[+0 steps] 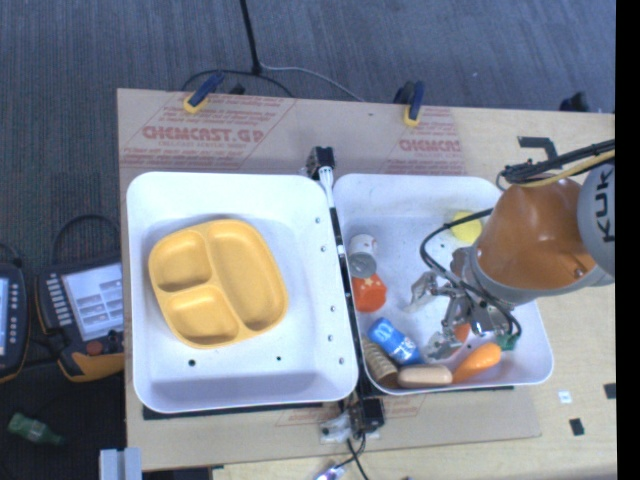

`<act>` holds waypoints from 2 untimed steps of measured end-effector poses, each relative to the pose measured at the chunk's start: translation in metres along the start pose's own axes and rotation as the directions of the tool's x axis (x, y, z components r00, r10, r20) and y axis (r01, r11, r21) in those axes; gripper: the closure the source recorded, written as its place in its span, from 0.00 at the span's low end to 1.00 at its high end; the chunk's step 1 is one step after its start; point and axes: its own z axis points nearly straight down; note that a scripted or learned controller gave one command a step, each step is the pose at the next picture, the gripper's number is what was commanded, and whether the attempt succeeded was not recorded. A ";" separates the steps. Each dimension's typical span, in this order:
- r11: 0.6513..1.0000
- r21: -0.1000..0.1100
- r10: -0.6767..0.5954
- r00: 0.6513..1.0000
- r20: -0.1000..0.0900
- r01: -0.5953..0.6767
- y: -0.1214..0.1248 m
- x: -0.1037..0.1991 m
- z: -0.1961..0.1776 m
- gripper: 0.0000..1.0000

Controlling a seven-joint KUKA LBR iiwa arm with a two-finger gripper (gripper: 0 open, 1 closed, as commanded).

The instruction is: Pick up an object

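Observation:
My gripper (438, 316) hangs low over the right bin (400, 203), below the orange wrist band. Its two metal fingers (425, 288) stand open and spread, with bare bin floor between them and nothing held. An orange carrot (480, 359) lies just right of the lower finger, with a small red piece (460, 332) beside that finger. To the gripper's left lies a blue can (393, 340), and a tan sausage (425, 375) rests at the bin's front wall. An orange bottle with a silver cap (366, 280) lies by the left wall. A yellow object (464, 227) is partly hidden behind the arm.
The left bin (160, 368) holds a yellow divided plate (215, 280). A brown ribbed item (377, 366) sits in the right bin's front left corner. A green bit (511, 343) shows under the wrist. Cables loop around the wrist.

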 end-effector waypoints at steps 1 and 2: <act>0.981 -0.014 -0.192 0.981 -0.035 0.192 -0.053 -0.106 0.001 0.00; 0.988 -0.004 -0.155 0.988 -0.020 0.155 -0.038 -0.027 0.002 0.00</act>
